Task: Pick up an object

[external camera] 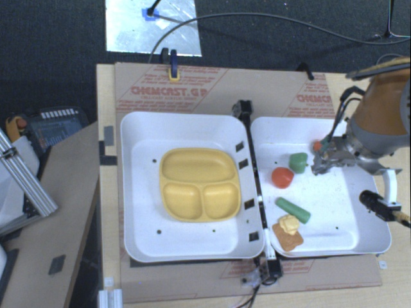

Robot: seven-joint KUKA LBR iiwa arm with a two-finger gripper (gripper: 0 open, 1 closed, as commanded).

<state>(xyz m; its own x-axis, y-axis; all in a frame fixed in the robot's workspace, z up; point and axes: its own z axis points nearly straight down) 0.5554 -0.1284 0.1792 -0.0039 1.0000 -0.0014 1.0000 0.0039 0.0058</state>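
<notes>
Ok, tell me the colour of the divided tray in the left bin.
Pale yellow. The divided tray shows best in the camera view, lying in the left bin.

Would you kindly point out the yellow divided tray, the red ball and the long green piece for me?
yellow divided tray (196, 165): camera view, floor of its large upper compartment.
red ball (282, 177): camera view, centre of its top.
long green piece (293, 210): camera view, middle of its length.

Divided plate (196, 191) in left bin (138, 172); four toy foods (282, 177) in right bin (347, 236)
</notes>
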